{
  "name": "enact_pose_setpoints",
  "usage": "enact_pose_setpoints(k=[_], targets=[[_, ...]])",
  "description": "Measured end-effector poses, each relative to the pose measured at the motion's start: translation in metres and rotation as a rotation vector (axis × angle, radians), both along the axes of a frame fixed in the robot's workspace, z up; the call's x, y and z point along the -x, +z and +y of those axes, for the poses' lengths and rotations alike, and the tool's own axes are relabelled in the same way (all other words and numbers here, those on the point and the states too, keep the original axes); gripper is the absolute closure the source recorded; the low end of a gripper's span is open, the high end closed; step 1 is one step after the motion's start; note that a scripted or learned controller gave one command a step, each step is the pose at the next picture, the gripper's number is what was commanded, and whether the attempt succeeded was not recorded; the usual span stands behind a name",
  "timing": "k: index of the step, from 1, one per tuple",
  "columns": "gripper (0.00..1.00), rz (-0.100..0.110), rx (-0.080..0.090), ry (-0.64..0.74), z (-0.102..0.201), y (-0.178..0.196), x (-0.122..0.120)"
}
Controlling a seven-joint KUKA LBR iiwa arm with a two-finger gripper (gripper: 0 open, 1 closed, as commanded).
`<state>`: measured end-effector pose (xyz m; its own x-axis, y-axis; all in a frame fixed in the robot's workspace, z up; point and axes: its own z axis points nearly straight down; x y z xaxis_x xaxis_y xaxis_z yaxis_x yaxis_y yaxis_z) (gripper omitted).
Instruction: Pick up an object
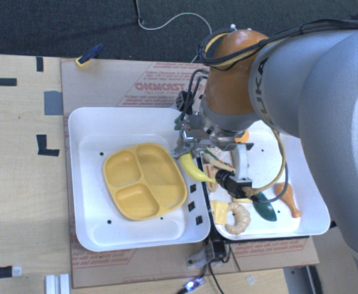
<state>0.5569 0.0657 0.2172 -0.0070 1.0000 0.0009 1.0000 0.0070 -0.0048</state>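
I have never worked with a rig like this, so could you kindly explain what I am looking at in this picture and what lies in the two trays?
The camera is fixed above the bench and looks down at a slant. The big grey shape with the orange band is a robot arm, reaching in from the right. Its gripper hangs over the divide between two shallow white bins. The left bin holds a yellow divided plate. The right bin holds a jumble of small toys: a banana by the gripper, a pale curled piece, a dark green piece and an orange piece. Whether anything is gripped cannot be told from here.
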Motion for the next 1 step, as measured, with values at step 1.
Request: enact_pose_setpoints(k=[1], targets=[[1.0,-0.003,0.0,-0.004,0.0027,0.0156,0.0002]])
